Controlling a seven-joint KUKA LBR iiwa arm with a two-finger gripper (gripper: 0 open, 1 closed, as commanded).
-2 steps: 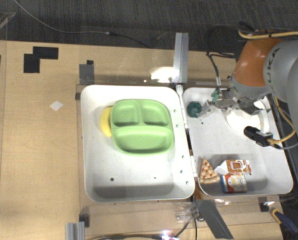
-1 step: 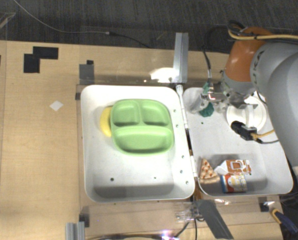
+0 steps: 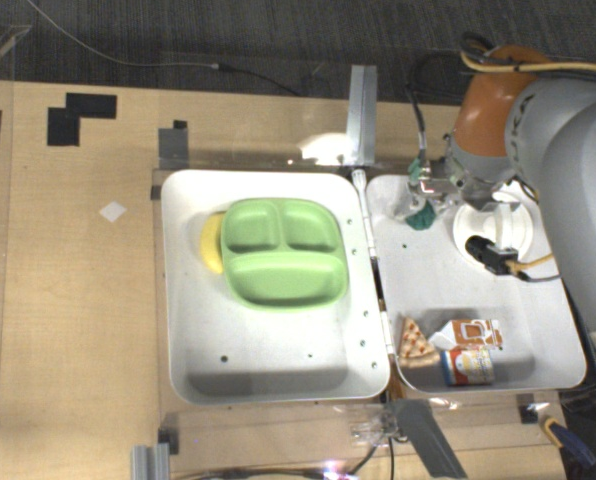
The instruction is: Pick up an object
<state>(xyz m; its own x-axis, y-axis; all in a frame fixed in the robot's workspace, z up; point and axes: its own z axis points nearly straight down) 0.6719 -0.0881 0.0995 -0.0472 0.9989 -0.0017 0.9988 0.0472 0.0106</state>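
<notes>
My gripper (image 3: 416,200) hangs low over the far left corner of the right bin (image 3: 438,283). A small teal object (image 3: 422,219) lies right at its tip; whether it is gripped is not visible. At the near side of this bin lie a toy pizza slice (image 3: 413,340), a brown and white carton (image 3: 476,333) and a small can (image 3: 466,367) close together. In the left bin (image 3: 193,308) rests a green divided plate (image 3: 283,251), with a yellow object (image 3: 210,243) partly hidden under its left edge.
A metal post (image 3: 362,118) stands at the far end of the wall between the bins. The grey arm (image 3: 568,158) with its orange band (image 3: 488,113) covers the right bin's far right side. Black marks (image 3: 78,116) sit on the wooden bench at far left.
</notes>
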